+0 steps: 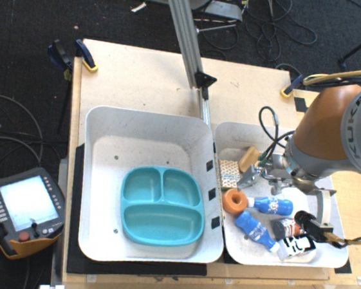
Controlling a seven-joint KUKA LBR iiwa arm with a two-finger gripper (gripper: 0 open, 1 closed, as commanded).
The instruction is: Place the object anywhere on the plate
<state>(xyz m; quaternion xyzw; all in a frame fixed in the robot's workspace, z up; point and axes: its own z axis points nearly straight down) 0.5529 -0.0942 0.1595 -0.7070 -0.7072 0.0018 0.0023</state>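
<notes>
A teal plate (158, 225) with three compartments lies in the left white bin (100, 164), and nothing rests on it. My gripper (263, 173) hangs low over the right bin (232, 135), under the grey and orange wrist. Just below and left of it sits an orange ring (234, 200). A blue bottle with a white label (272, 206) lies to the ring's right, directly under the gripper. I see no object between the gripper's tips.
The right bin also holds a second blue piece (254, 228), a tan block (249, 158), a checkered pad (229, 173) and a black, red and white item (296, 235). A slanted metal bar (189, 38) crosses above the bins' shared wall.
</notes>
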